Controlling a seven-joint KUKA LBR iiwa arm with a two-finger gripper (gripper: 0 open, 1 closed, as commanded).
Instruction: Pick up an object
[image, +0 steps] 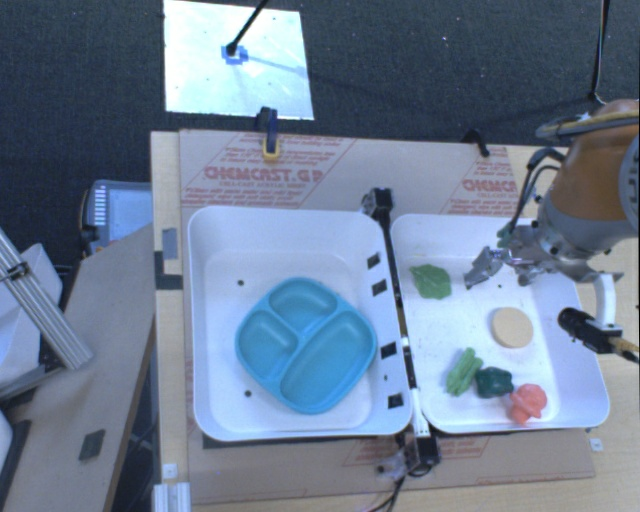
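Pink toy lies well below the claw, right bin.

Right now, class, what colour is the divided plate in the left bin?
Light blue: the divided plate shows best in the camera view.

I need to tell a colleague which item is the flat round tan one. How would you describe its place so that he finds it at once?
Look in the right white bin, the one without the blue divided plate. The flat tan disc lies alone toward the bin's right side, above the cluster of green pieces and the orange-pink piece. It is the only round, pale, flat item there.
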